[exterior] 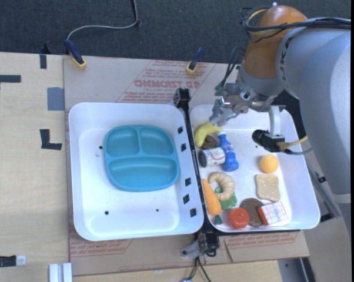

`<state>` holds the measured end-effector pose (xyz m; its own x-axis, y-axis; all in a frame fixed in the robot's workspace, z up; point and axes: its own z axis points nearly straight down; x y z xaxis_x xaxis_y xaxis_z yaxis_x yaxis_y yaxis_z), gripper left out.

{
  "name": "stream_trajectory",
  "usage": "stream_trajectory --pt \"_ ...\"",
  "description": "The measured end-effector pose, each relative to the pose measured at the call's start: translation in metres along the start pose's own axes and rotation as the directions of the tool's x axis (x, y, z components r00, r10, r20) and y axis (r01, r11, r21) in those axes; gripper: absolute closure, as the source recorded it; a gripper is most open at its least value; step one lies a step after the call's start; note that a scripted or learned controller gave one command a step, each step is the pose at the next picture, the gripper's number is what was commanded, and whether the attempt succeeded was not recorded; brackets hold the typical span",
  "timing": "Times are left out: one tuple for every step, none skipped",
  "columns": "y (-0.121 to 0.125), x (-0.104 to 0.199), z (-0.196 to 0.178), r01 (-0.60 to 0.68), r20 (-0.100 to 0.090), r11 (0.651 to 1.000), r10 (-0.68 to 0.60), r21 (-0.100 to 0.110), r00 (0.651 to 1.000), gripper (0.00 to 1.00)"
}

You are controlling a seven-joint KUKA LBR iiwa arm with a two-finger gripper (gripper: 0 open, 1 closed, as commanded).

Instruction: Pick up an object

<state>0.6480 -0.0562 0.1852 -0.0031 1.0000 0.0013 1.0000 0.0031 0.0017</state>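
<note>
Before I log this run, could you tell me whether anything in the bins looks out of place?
Nothing looks spilled or damaged. In the right bin the blue bottle and small can lie on their sides by the banana, and the carrot hugs the left wall. The blue plate lies flat.

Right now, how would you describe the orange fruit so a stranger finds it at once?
Take the right white bin, crowded with toy food. Near its right wall, beside the bread slice, lies the orange fruit. It alone is round and plain orange; the carrot is long and tapered.
</note>
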Motion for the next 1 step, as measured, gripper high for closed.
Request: stream_trajectory --pt "-0.0008 -0.0012 0.0012 -0.001 0.001 1.000 0.001 0.003 1.000 0.00"
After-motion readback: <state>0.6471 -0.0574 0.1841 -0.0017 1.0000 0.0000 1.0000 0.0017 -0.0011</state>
